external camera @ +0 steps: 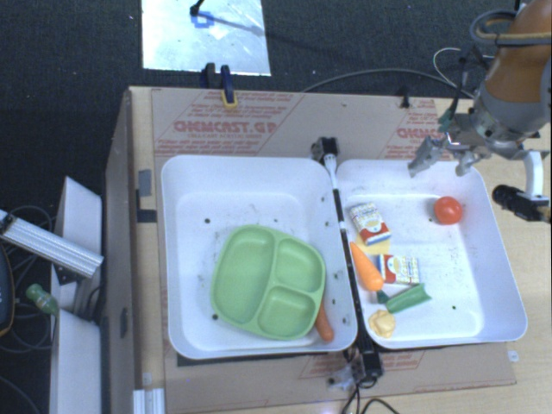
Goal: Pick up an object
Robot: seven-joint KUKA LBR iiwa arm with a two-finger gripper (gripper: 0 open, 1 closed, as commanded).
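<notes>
Your claw point(443, 156) hangs released, grasping nothing, above the right bin's point(500, 270) far edge. The tomato point(447, 210) lies just below; round, it may roll away when the fingers close.

Smooth glossy plastic: white bins point(250, 172), green tray point(267, 279).

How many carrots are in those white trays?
2. One carrot lies in the right bin near the divider, beside a small carton. The other carrot lies in the left bin, partly tucked under the green plate.
</notes>
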